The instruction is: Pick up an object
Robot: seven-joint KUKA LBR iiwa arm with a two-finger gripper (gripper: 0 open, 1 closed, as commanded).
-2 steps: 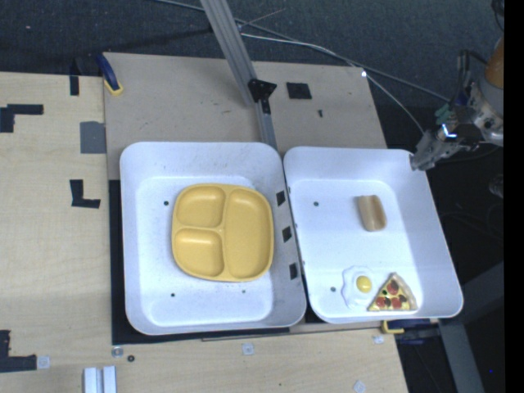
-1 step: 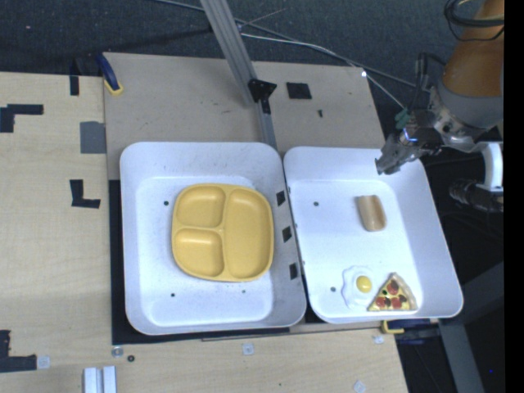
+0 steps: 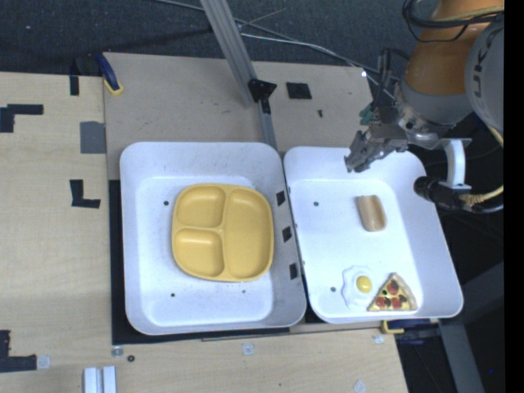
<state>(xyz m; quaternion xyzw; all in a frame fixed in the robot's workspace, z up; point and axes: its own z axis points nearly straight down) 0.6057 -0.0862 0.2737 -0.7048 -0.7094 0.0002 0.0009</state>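
In the right bin lie a tan bread roll, a fried egg and a pizza slice. A yellow divided plate rests in the left bin. My gripper hangs over the far edge of the right bin, above and behind the bread roll, apart from it. Nothing shows between its dark fingertips.
A grey metal post slants across the bench behind the bins. Cables run over the dark backdrop. Black tape marks and a blue and yellow clamp sit on the wooden bench at the left.
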